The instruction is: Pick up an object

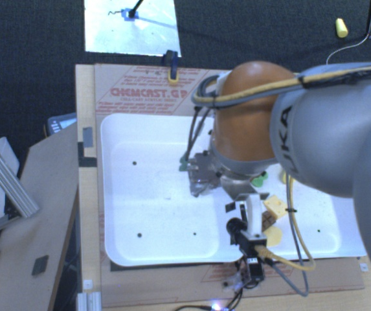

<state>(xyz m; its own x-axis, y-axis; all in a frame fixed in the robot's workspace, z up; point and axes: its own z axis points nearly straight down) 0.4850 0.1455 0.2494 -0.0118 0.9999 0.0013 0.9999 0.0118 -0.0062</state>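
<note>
The grey arm with its orange band [253, 109] reaches in from the right and hangs over the seam between the two white bins. Its gripper [201, 179] shows as a metallic block just below the wrist, above the right side of the left bin [146, 193]. A small green piece [184, 166] peeks out at the gripper's left edge; whether it is held I cannot tell. Another green object [258, 181] and two yellow objects [275, 206] [273, 236] lie in the right bin [321, 229], largely hidden by the arm.
Black and yellow cables [289, 251] and a small black bracket [242, 229] hang from the arm over the right bin's front. A brown board [143, 92] lies under the bins. An aluminium rail [4, 180] stands at far left.
</note>
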